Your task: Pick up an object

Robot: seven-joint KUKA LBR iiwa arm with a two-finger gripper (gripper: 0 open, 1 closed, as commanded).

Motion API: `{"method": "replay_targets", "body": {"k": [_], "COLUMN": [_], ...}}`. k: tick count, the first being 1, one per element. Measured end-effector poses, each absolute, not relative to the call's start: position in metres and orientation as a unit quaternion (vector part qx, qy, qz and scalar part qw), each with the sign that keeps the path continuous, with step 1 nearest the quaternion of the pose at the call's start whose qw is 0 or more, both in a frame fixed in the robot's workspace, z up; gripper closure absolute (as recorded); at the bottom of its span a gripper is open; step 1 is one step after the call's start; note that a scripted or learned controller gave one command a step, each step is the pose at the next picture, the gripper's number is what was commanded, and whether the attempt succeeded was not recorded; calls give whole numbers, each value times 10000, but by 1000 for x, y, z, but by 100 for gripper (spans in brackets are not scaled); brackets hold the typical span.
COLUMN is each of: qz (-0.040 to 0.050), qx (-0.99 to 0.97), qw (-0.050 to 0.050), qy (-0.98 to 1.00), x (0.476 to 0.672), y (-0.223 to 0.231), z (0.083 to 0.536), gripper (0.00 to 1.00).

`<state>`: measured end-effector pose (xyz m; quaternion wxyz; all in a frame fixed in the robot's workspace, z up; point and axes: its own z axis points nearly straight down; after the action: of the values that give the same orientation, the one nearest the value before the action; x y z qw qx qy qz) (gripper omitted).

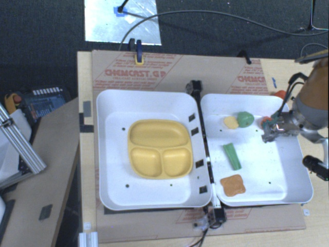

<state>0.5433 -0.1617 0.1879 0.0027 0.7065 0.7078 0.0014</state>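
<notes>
Landmark: the black divider (201, 138) where the two white bins meet; every place below is given from it.
Left bin (110, 138): lies on the divider's left and holds a yellow three-compartment tray (158, 148), which sits near the bin's middle, close to the divider.
Right bin (288, 179): lies on the divider's right and holds all the small objects.
Green stick (232, 156): a long green piece lying flat just right of the divider, about halfway along it, slightly slanted.
Orange-brown piece (233, 185): a flat, toast-like slab near the divider's near end, just below the green stick and apart from it.
Pale yellow piece (231, 122): small and round, toward the divider's far end, touching or just beside the green round object.
Green round object (245, 119): right of the yellow piece, farther from the divider.
Gripper (271, 131): low over the right bin, well away from the divider near that bin's outer side, right of the green round object.
Jaws: too blurred and small to tell whether they are apart or together; nothing is seen between them.
Arm (313, 99): grey with an orange band, beyond the right bin's outer edge.
</notes>
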Motion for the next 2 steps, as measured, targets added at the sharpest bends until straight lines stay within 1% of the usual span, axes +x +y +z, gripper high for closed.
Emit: {"method": "replay_targets", "body": {"k": [1,2], "qz": [21,11], "qx": [7055,7039], "qw": [37,5], "qy": [7087,7103], "x": [551,551], "y": [-161,-112], "z": [251,239], "gripper": [100,100]}}
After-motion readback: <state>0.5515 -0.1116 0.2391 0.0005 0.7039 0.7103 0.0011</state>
